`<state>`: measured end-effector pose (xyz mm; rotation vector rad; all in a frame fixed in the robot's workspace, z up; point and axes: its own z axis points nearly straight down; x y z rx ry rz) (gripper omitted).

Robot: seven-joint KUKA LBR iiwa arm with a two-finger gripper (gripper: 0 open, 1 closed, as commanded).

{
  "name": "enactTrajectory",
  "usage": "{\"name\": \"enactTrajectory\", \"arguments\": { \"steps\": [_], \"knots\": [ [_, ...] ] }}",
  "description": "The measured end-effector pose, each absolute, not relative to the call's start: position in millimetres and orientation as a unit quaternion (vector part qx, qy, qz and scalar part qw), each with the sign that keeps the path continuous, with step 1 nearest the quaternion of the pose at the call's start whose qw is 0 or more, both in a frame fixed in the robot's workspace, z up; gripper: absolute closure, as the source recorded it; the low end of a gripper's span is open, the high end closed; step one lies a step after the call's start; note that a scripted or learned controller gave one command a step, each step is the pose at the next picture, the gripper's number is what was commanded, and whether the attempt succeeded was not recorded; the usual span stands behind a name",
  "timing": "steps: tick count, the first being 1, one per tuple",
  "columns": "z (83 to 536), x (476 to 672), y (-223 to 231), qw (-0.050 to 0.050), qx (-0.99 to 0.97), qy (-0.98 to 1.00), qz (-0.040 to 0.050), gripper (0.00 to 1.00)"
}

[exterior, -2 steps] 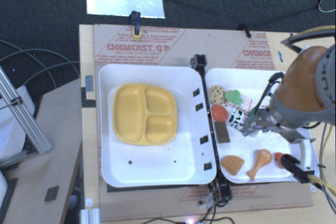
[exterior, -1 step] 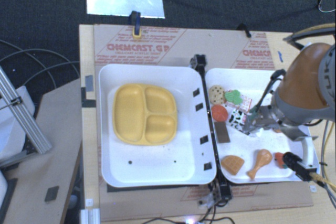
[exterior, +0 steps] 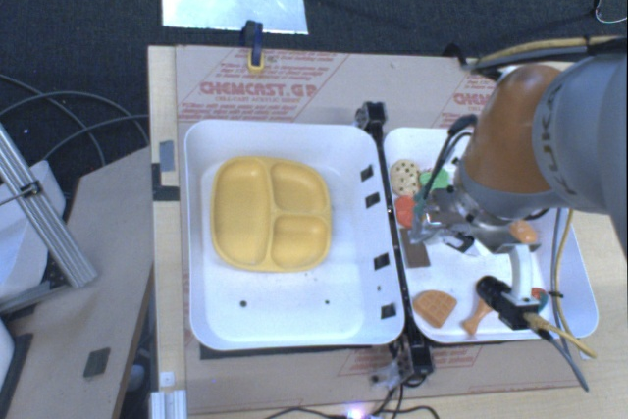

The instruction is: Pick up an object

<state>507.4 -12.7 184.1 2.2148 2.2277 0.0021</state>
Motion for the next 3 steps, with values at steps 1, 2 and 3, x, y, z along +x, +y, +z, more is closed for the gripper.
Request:
{"name": "enactTrajectory", "arguments": {
  "steps": [1,2,3],
  "knots": [
    [194.7,551.7,-124.0,0.003,0.707,0.707,0.0012,1.0],
    [184.0,491.6,-68.2,0.0,0.706,0.708,0.0002,1.0],
    [194.7,493.5,-68.4,0.001,0.704,0.71,0.0013,1.0]
  ]
}}
